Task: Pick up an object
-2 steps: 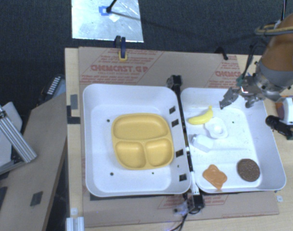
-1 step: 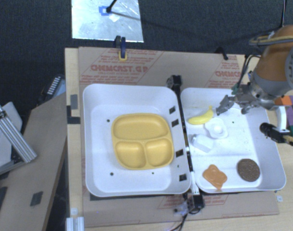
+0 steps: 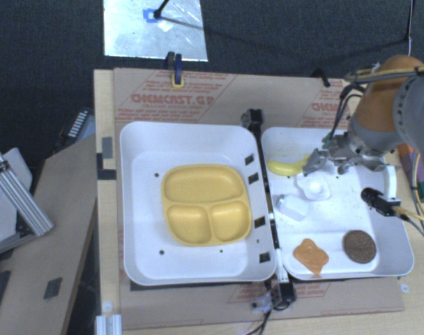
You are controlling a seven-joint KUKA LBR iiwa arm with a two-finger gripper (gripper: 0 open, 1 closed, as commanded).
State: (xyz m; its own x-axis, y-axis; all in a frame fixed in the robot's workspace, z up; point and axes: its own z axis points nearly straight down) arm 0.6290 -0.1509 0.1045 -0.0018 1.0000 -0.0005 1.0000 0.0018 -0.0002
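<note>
In the right bin [image 3: 400, 257], nearest lie an orange piece [image 3: 311, 255] and a brown disc [image 3: 359, 246]. Farther in, the gripper [image 3: 318, 165] hovers over a white lump [image 3: 314, 188] beside a banana [image 3: 287, 167]; its opening cannot be told, perhaps narrow.

I see my gripper [image 3: 316, 165] low in the right bin [image 3: 400, 257], banana [image 3: 285, 167] at its nine o'clock.

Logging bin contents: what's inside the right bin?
The right bin holds a yellow banana, white pieces, an orange piece and a brown disc. The arm covers its far corner.
</note>
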